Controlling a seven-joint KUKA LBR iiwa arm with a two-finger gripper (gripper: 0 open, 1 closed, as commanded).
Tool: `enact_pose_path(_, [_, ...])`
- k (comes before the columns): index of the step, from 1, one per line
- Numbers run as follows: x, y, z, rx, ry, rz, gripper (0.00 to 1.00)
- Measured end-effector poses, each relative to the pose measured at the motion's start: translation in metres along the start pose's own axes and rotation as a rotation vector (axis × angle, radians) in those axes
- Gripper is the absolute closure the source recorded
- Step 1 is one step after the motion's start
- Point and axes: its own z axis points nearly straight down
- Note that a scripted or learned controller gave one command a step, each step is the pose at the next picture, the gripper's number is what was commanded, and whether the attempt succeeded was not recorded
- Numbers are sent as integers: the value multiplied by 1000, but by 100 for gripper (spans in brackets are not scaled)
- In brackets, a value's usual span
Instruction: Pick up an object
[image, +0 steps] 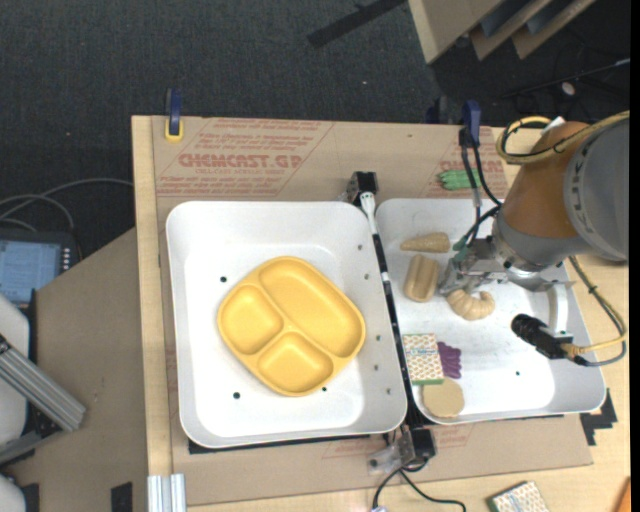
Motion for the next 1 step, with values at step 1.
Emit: enact_pose_path(1, [82,2,-107,-9,2,-3,100])
